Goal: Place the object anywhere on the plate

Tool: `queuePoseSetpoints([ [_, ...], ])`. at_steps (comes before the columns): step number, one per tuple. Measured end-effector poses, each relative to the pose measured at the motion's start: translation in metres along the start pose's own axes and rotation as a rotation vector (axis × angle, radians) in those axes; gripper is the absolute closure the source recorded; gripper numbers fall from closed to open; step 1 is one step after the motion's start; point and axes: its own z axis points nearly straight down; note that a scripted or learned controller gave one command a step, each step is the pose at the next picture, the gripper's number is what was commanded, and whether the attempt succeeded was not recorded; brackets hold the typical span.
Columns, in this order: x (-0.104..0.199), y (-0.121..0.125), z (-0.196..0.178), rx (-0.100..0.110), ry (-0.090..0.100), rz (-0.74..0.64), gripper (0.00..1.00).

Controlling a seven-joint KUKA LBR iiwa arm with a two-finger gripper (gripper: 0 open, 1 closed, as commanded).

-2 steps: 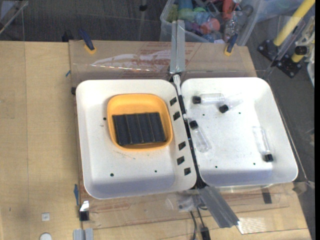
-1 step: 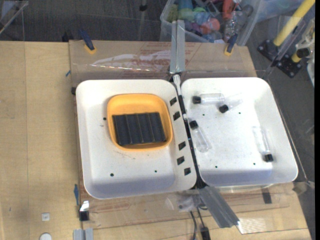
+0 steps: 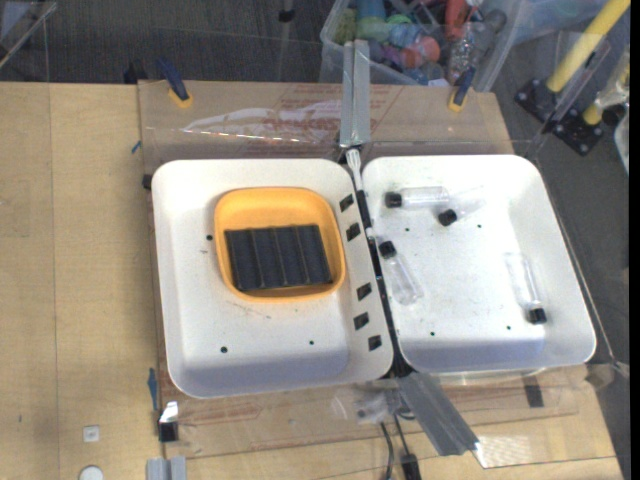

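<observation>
Plate [image 3: 228,211], orange, squarish, bears dark ribbed block [image 3: 278,258] in left bin [image 3: 180,328].

Wooden bench [image 3: 70,268] is topped by two white bins side by side: left bin [image 3: 185,348], right bin [image 3: 560,338]. Edges are touching along the middle. Clear sheet [image 3: 250,118] is clamped behind them.

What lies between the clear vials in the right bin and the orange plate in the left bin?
The raised rims where the two bins meet separate the clear vials from the orange plate. A dark ridged block already lies on it.
</observation>
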Motion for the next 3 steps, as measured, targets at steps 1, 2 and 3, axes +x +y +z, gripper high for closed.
queuePoseSetpoints([
  [1, 0.0023, 0.0039, 0.0001, -0.006, 0.001, -0.274, 1.0],
  [2, -0.0005, 0.0004, 0.0008, -0.004, -0.001, -0.582, 1.0],
  [3, 0.0002, 0.0004, 0.0011, -0.005, -0.002, -0.909, 1.0],
])
